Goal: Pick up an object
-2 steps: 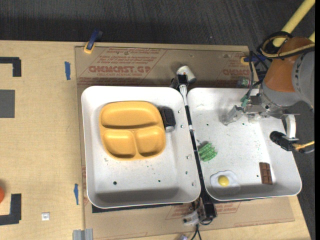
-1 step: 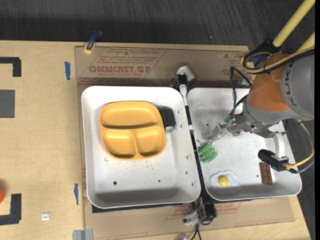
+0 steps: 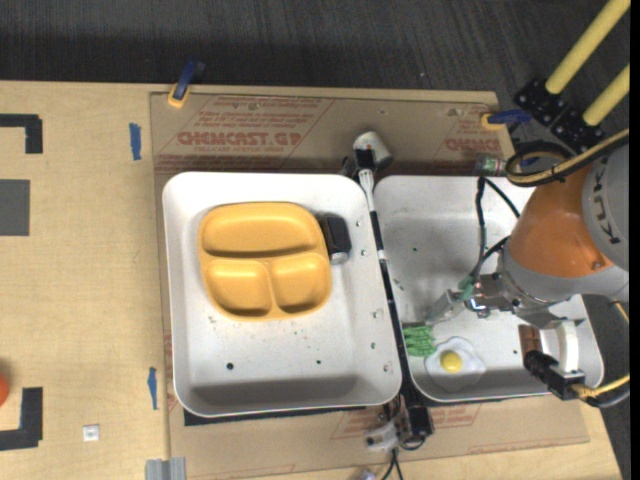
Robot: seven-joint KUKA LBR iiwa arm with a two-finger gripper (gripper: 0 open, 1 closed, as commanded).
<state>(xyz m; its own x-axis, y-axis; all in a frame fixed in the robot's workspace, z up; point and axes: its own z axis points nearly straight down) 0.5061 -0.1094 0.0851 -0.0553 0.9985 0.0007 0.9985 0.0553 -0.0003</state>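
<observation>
In the right bin (image 3: 420,218), a toy fried egg (image 3: 453,360) lies near the front wall. Just to its left, a small green leafy piece (image 3: 418,341) rests against the divider. My gripper (image 3: 465,296) hangs low over the right bin's middle, a little above and to the right of the green piece and just behind the egg. The grey and orange arm (image 3: 560,243) covers the bin's right side. In the left bin (image 3: 200,368) sits a yellow divided plate (image 3: 265,258), with a small black block (image 3: 335,236) touching its right edge.
The two bins stand side by side on a brown board (image 3: 250,128). A black clamp with cables (image 3: 368,153) sits at the back between them. Yellow poles (image 3: 590,38) rise at the back right. Black cables (image 3: 485,218) hang beside the wrist.
</observation>
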